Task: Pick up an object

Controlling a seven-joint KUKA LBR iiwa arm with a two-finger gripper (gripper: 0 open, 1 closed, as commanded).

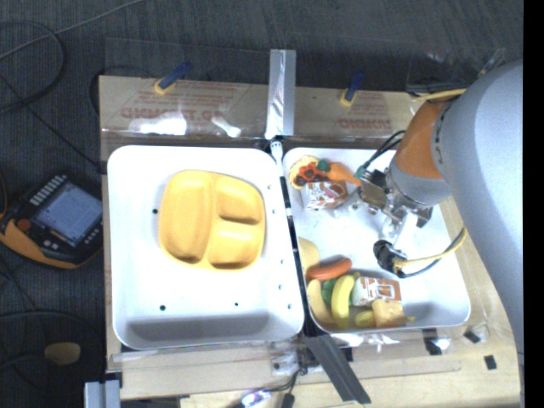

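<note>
The right bin [455,300] holds toy food. An orange carrot piece [327,172] and a small white carton [323,195] lie at its far left corner. A red sausage [328,269], yellow and green bananas [337,297], another small carton [376,290] and a pale block [388,313] are bunched along its near edge. My gripper [382,201] hangs low over the middle of this bin, just right of the far carton, with nothing visibly in it. The arm's body hides the bin's right side.
The left bin [136,313] carries a yellow divided plate [211,218]. A black cable loop [389,256] hangs below the wrist. A handheld controller [53,219] lies on the floor to the left. Clips and tape sit on the board behind the bins.
</note>
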